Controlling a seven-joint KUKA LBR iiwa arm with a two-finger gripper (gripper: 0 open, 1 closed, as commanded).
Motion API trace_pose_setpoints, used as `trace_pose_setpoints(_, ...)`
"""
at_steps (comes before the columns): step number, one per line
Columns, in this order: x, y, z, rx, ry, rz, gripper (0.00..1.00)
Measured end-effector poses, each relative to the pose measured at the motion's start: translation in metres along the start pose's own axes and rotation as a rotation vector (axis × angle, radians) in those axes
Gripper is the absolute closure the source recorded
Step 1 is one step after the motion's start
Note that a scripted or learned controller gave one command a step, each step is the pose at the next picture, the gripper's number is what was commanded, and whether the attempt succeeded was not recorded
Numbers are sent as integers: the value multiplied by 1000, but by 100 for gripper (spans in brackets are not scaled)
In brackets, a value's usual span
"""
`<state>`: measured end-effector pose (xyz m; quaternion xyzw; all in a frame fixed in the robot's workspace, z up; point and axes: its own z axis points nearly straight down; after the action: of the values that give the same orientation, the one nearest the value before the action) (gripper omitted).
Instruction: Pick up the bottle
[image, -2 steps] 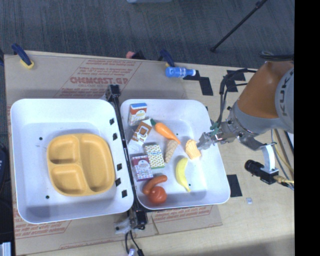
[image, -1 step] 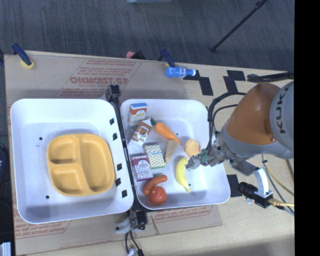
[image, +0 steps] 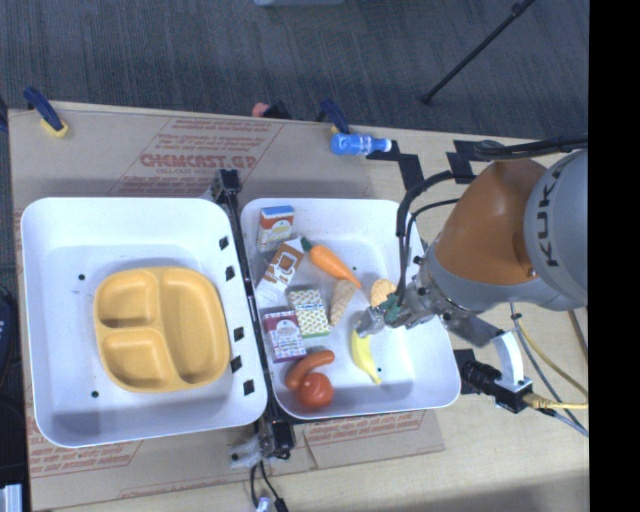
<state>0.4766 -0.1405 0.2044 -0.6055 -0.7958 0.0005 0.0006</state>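
- The gripper (image: 386, 316) is seen low in the right shallow white plastic bin (image: 440, 388), just far of a small yellow toy banana (image: 366, 360); whether it is released or clenched cannot be told.
- A small light-blue plastic bottle (image: 356, 145), if rightly read, lies on its side beyond the bin's far rim.
- It is judged light, stiff and slippery, best gripped across mid-body.

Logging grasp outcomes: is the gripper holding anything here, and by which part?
Cannot be told. The gripper is low in the right bin, beside the banana.
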Motion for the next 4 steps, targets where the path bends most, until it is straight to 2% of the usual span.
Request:
trace_pose_setpoints(1,0,1,-7,-2,-2,-148,100)
trace_pose_setpoints(2,-18,-5,1,1,2,-265,100)
trace_pose_setpoints(3,63,17,13,2,2,-69,100)
trace_pose_setpoints(4,107,30,13,1,1,122,100)
